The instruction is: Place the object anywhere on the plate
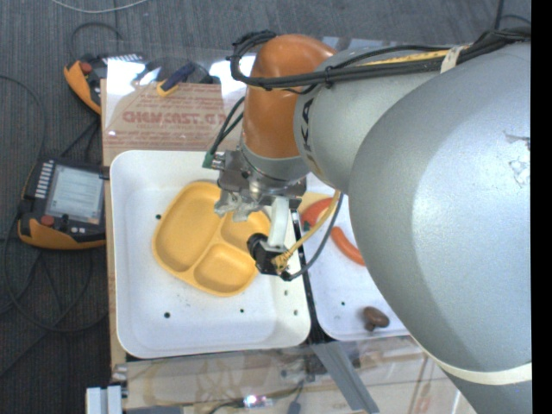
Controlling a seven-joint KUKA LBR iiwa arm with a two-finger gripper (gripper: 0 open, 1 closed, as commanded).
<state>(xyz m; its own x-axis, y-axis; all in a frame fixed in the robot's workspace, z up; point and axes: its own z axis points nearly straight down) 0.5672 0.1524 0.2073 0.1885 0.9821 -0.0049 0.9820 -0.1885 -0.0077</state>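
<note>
The gripper (pixel 244 203) is positioned above the yellow divided plate (pixel 194 235) in the left bin (pixel 138 317). Finger state: cannot tell. Candidate objects, an orange carrot-like item (pixel 345 242) and a brown lump (pixel 374 318), lie in the right bin (pixel 345 313). Judged step: release or retry; confirm the grasp before the next move.

Dark grey carpeted floor (pixel 52 50), thin cable (pixel 112 5) across it, teach pendant (pixel 65 203) left, cardboard sheet (pixel 164 115)

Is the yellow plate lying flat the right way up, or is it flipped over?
Right way up. The yellow plate lies flat in the left bin, and its divided hollows face upward. The gripper covers part of its right side.
</note>
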